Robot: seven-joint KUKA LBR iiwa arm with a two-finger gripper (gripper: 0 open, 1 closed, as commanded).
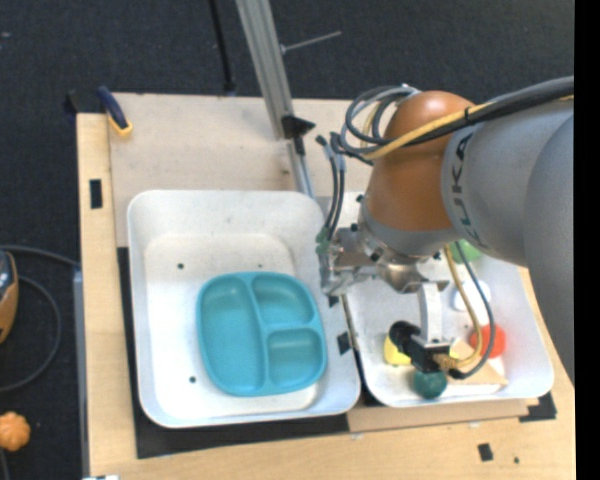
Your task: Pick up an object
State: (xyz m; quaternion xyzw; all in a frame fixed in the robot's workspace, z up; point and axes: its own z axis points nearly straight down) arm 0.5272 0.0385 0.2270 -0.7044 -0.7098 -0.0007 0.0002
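Overhead, arm point(450, 198) hangs above right bin point(525, 373).

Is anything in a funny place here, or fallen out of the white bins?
Yes. A small orange ball-like thing lies on the dark floor left of the bench, away from both bins. The other small things sit piled in the right bin; the left bin holds a blue divided plate.
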